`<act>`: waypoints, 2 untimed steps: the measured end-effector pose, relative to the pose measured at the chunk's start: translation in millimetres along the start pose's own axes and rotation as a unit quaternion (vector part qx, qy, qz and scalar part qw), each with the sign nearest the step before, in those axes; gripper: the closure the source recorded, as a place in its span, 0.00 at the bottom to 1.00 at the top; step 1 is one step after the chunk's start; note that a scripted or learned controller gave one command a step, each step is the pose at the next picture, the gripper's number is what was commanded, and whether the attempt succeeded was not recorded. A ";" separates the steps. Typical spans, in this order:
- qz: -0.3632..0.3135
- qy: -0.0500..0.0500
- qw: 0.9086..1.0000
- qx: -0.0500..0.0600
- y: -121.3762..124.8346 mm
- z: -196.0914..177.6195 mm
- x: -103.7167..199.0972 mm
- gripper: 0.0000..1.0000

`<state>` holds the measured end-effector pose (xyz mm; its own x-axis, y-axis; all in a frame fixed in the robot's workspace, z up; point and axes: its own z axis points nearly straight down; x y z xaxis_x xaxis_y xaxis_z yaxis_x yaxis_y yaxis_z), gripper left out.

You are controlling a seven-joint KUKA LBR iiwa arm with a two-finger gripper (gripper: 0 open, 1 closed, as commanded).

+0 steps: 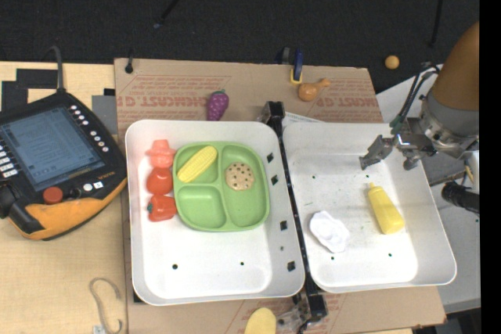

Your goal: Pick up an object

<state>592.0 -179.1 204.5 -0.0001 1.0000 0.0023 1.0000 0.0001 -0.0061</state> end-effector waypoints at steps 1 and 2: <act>-0.001 0.000 1.000 0.001 0.2 64.3 -0.9 0.00; -0.001 0.000 1.000 0.000 0.2 118.0 2.2 0.00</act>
